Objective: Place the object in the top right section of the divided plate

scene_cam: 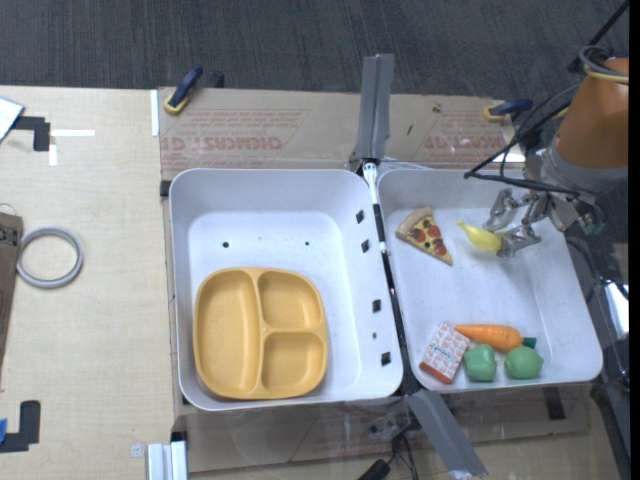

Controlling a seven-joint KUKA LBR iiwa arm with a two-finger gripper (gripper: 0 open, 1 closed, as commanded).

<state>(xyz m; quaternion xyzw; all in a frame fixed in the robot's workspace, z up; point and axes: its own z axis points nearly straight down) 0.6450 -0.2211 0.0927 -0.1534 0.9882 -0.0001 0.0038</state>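
Two bins sit side by side on the bench; the divided plate (262, 331) lies in the left bin (200, 208), toward its near edge, and the banana (479, 235) lies in the right bin (560, 298), near its far edge. The gripper (518, 230) is low over that bin with its jaws just beside the banana, touching or nearly so; I cannot tell whether they are apart or clamped on it.

The banana is small, yellow, curved and smooth, so it could likely roll or squirt out of a shallow pinch at one end. A pizza slice (428, 234) lies near it, and a sideways nudge could push the two together. Carried over, it must clear the walls between the bins, and the plate's top right section is small, so a loose release could land it in the wrong section.
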